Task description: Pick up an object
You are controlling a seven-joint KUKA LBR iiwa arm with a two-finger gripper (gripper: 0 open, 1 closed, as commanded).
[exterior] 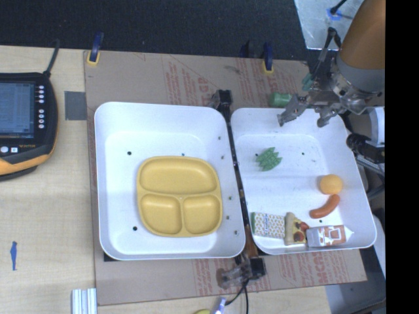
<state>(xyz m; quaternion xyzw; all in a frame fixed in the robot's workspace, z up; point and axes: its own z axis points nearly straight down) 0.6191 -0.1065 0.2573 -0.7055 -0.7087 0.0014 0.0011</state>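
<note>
We are up high and have nothing in our grip yet.

Our gripper point(305, 118) hangs over the far edge of the right bin point(363, 198), with its two fingers spread apart and nothing between them. It does not seem to touch anything. So we think we are at the start of the job: we have to choose a thing and go down to it. The things to pick all lie in the right bin. A little green toy point(268, 158) sits nearest to us, out in the open. An orange ball point(330, 184) and a sausage point(325, 206) lie further along, just beside each other. Some small packs point(298, 230) crowd the near edge. The left bin point(111, 175) holds a yellow tray point(179, 196). Next we should move over the green toy, drop straight down, and close on it.
</note>
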